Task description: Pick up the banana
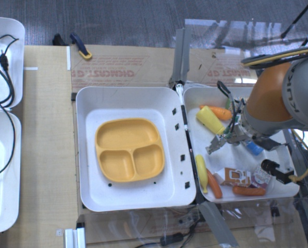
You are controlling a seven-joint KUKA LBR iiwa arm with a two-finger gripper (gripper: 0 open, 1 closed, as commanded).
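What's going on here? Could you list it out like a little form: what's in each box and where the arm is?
left bin: yellow divided plate
right bin: banana by the left wall, carrots, yellow block, blue piece, small packet
arm: grey and orange, over the right bin
gripper: above the bin floor, apart from the banana
banana: lying in the bin, not lifted

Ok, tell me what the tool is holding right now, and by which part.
Nothing. The tool hangs over bare floor of the right bin, apart from the banana lying by the bin's left wall.
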